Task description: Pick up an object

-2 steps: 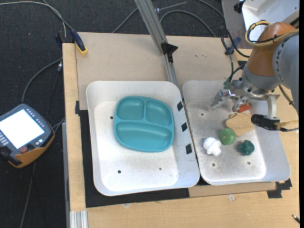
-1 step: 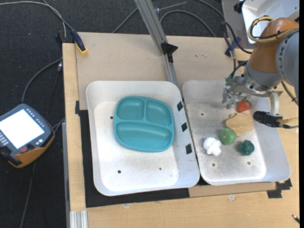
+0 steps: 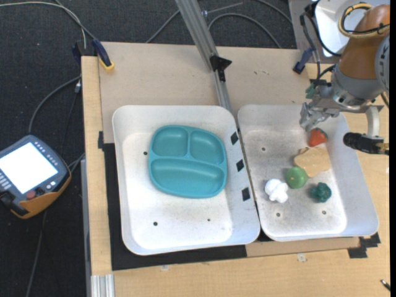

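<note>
Nearest the camera, along the front edge of the bench, two white bins sat side by side, their inner rims touching. On the left, one bin (image 3: 133, 228) held one teal divided plate (image 3: 187, 161), with bare floor open all round it, widest at the front. On the right, the other bin (image 3: 297, 224) had open floor along its front and left. Four small things clustered toward its right side: a white piece (image 3: 276, 190), a green ball (image 3: 296, 177), a dark green piece (image 3: 320, 192) and a tan block (image 3: 312, 160). Just behind the block lay one red piece (image 3: 317, 137). Farthest back, the gripper (image 3: 311, 122) hung right above the red piece, near the bin's far rim; how wide it stood could not be told.
</note>
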`<state>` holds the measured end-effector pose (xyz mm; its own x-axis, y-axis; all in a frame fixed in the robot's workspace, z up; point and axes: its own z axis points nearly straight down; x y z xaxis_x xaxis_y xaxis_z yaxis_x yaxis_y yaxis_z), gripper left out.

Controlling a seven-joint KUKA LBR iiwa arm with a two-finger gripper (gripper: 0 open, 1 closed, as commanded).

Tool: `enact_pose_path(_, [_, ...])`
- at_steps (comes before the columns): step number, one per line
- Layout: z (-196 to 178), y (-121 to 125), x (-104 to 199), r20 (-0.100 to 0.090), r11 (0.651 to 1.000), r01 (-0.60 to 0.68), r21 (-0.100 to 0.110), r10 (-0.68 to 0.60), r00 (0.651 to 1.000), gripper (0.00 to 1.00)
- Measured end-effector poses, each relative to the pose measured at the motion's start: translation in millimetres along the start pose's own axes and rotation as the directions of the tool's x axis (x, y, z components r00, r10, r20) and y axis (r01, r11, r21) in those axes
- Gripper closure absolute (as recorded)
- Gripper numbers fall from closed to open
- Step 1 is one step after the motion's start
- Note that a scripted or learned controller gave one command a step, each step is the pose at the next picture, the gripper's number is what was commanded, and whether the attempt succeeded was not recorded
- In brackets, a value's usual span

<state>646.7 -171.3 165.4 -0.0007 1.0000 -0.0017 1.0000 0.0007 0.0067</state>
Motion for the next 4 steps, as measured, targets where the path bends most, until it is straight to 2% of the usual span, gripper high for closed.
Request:
enact_pose_path(1, [-65.8, -0.4, 0.1, 0.001, 1.0, 0.001, -0.003, -0.001, 1.0, 1.0])
enact_pose_path(2, [-112.6, 1.3, 0.2, 0.0, 1.0, 0.001, 0.0, -0.001, 1.0, 1.0])
enact_pose_path(3, [-112.3, -2.0, 59.5, -0.005, 1.0, 0.006, 0.008, -0.006, 1.0, 1.0])
enact_pose_path(4, [-94.5, -12.7, 103.3, -0.003, 1.0, 0.003, 0.01, -0.003, 1.0, 1.0])
